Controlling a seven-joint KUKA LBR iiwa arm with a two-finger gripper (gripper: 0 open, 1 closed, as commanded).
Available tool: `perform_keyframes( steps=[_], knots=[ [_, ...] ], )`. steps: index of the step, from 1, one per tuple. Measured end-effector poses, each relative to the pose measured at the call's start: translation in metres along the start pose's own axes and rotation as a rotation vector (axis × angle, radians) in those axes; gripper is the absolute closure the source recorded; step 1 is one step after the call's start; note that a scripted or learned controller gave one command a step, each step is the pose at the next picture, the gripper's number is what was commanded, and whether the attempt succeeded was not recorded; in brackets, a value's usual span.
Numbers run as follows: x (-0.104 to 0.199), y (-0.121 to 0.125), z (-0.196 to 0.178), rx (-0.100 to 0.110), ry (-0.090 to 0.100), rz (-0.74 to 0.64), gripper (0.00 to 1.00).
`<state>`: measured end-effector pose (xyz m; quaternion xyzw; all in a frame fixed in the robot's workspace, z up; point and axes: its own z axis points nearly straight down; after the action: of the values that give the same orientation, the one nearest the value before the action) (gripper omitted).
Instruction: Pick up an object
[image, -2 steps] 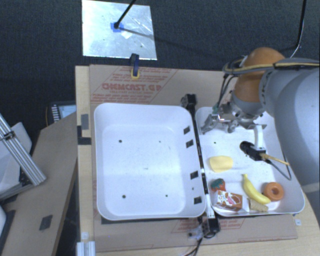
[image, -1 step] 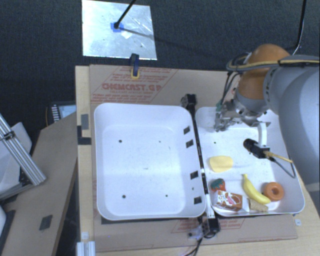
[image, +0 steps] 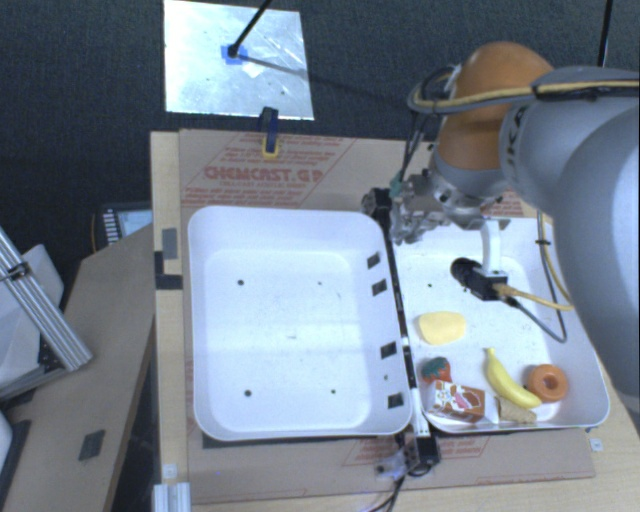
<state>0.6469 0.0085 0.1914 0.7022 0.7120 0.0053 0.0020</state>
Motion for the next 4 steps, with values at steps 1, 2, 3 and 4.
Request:
perform_keyframes(
  steps=[1,2,3,4],
  knots=[
    [0.028,-0.040,0.007,0.013,-0.004,0.007,1.00],
    [0.027,-0.037,-0.004,0.007,-0.004,0.008,1.00],
    [0.027,-0.036,-0.015,0.005,-0.004,0.006,1.00],
    [0.027,-0.036,-0.025,0.004,-0.003,0.004,1.00]
  ],
)
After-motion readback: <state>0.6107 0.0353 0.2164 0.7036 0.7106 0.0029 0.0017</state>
